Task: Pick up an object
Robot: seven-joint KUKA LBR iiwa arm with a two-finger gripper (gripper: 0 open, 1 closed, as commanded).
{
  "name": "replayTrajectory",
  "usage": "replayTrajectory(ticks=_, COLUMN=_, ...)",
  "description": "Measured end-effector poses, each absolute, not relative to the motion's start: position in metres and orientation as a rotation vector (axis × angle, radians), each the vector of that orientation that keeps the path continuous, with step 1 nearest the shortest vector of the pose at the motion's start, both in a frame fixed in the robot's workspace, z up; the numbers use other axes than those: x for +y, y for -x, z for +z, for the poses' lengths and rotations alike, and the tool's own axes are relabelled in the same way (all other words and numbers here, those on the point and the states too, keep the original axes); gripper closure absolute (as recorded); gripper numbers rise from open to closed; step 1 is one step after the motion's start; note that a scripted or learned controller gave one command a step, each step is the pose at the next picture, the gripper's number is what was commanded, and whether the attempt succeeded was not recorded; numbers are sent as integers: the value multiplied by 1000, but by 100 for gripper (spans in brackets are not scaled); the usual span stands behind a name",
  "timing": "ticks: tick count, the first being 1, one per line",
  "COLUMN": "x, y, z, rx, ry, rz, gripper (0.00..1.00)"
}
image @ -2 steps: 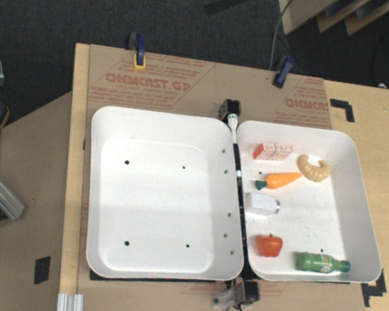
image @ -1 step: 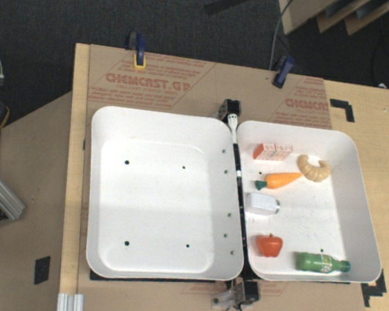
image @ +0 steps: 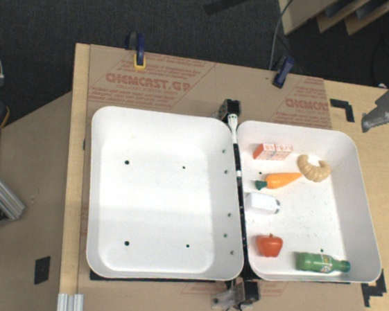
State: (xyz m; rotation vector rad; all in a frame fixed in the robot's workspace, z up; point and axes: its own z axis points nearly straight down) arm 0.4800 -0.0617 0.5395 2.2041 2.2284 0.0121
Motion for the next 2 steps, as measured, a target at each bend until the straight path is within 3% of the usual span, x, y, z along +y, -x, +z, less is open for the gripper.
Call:
replayTrajectory(ticks=1, x=-67, y=-480, z=546, rx=2218, ry=-2216, rz=6, gripper=100)
replayTrajectory(ticks=2, x=-5, y=-479, z=490, rx=2234, ry=-2218, rz=-7, gripper=100)
